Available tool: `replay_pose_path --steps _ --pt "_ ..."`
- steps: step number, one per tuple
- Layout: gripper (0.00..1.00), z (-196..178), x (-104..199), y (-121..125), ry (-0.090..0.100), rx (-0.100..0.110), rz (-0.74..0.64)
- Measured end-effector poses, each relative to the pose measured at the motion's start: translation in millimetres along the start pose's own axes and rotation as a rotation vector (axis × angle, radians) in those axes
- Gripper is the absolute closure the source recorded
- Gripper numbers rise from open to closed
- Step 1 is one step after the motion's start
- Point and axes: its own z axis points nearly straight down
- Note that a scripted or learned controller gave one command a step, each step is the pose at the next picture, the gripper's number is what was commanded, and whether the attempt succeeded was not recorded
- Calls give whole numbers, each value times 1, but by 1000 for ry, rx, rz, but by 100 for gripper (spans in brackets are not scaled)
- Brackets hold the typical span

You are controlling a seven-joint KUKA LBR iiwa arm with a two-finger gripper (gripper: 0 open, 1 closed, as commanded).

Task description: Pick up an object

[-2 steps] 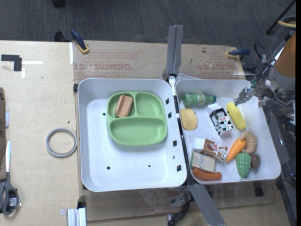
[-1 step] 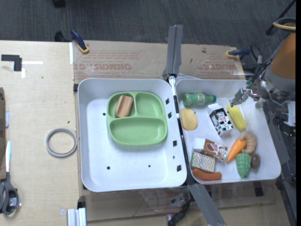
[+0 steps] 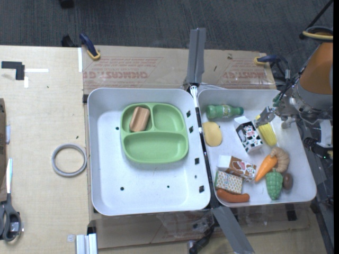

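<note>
Corn (image 3: 268, 134) in right bin (image 3: 307, 194); wooden bench (image 3: 37, 120), dark carpet (image 3: 159, 9).

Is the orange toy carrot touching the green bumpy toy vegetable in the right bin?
Touching. In the camera view, the orange toy carrot angles down so its lower tip meets the top of the green bumpy toy vegetable, with no white bin floor between them.

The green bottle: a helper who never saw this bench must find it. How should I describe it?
Look in the right white bin, along its far wall. The green bottle lies on its side there, just beyond the yellow lemon-like piece. It is the bin's sole bottle, smooth, unlike the bumpy green item near the front.
</note>
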Motion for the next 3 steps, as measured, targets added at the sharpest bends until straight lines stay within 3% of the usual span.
replay_pose_path --steps 1,2,3 --pt "0 18 6 -6 4 2 3" --pt "100 7 5 -4 2 -5 4" --pt "100 -52 -7 -27 7 18 57"
